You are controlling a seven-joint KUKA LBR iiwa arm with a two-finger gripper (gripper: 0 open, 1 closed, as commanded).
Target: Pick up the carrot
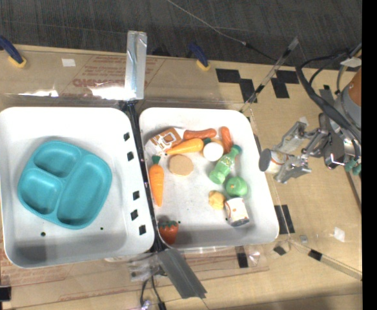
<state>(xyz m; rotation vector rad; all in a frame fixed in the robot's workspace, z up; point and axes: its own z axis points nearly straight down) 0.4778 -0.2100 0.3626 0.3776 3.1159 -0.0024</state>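
Carrot (156,183) noted in the right bin (261,205), lying lengthwise against the left wall, green top toward the far end, tip pointing toward the near edge. A second orange, tapered piece (186,146) is seen further back beside a small carton (163,139); it may be another carrot, though this cannot be settled. Other items recorded in the same bin: a round tan disc (181,165), a white egg-like piece (212,151), a green bottle (223,165), a small can (237,212), a tomato (168,230) at the near left corner.

Left bin (8,237) holds a teal divided plate (64,183).

Gripper (280,163) is placed outside the right bin, over the bench to its right, well apart from the carrot. Nothing is seen between its fingers; how wide the jaws stand cannot be told.

Progress judged as nil so far: carrot untouched on the bin floor. Approach, descent, grasp and lift all remain. The wall touching the carrot is judged likely to crowd one finger.
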